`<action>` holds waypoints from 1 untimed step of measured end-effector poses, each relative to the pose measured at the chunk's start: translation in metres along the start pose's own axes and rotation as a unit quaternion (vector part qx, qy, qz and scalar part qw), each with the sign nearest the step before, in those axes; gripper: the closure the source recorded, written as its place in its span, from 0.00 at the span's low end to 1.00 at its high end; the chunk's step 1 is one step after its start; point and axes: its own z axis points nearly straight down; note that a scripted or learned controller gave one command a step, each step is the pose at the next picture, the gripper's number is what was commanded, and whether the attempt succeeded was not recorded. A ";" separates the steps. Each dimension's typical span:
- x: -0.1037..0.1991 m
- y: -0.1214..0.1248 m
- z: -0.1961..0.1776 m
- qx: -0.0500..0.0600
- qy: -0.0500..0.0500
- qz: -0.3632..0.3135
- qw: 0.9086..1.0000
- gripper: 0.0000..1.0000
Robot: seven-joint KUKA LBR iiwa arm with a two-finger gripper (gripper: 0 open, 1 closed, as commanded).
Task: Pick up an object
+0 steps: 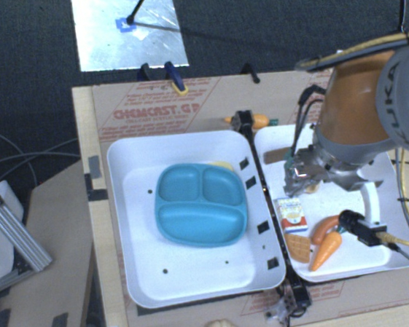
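**Gripper low over right bin, no pick confirmed**

Arm (360, 112) reaches in from the right, and its wrist covers the upper-mid part of the right bin (362, 260). Gripper (299, 177) sits near that bin's left wall. Claw state: can't tell, as the wrist blocks the tips. Can't see anything held, so I'm treating the pick as not yet done.

Left bin (139, 203) has only a blue plate (200, 203). It's big and flat, a poor grab, so skip it.

Best target IMO is the packet (292, 213), just below the gripper in the view and lying flat near the wall.

- Come straight down, centred on the packet, and close across its short side.
- Wall/divider (264, 189) is just beside it on the left. Keep clearance that side or the claw may clip the rim.
- Flat packet means an edge grip is prob marginal. Go low before closing.

Clutter below the packet:

- Carrot (325, 252) and sausage (325, 227) lie side by side, close or touching.
- Cracker (298, 246) is just under the packet and next to the carrot tip.
- A drift downward risks a double grab.

Brown block (277, 155) sits above the gripper, apart from the rest, and is a fallback target.
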 end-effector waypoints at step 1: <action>0.008 0.009 -0.015 -0.001 0.000 -0.002 1.000 1.00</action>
